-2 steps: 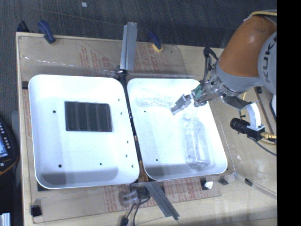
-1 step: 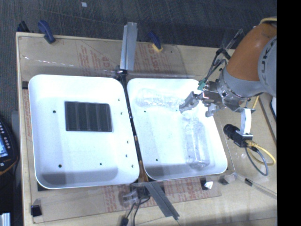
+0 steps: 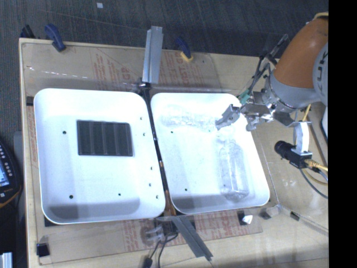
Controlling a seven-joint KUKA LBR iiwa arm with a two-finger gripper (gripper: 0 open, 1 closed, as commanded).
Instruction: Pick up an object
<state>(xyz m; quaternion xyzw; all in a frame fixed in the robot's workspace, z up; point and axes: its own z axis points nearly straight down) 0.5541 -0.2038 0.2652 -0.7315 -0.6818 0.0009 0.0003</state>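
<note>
So from my remote seat: the clear plastic bottle [image 3: 231, 172] is lying flat in the right bin [image 3: 189, 197], tucked along that bin's right wall, long axis running near-to-far with the fatter end toward the near wall. Hard to make out, it's see-through on white. There's a second clear plastic thing [image 3: 187, 119] stretched sideways along the far wall of the same bin, just as faint.

The gripper [image 3: 239, 117] hangs over the right bin's far right corner, just past the bottle's far end. I can see the fingers spread apart with nothing between them.

Plenty of bare white floor in the right bin's left half. The left bin [image 3: 50, 200] touches it and has a dark ribbed block [image 3: 105, 138]. Both sit on a pale wooden bench [image 3: 83, 66], dark carpet [image 3: 167, 4] behind.
</note>
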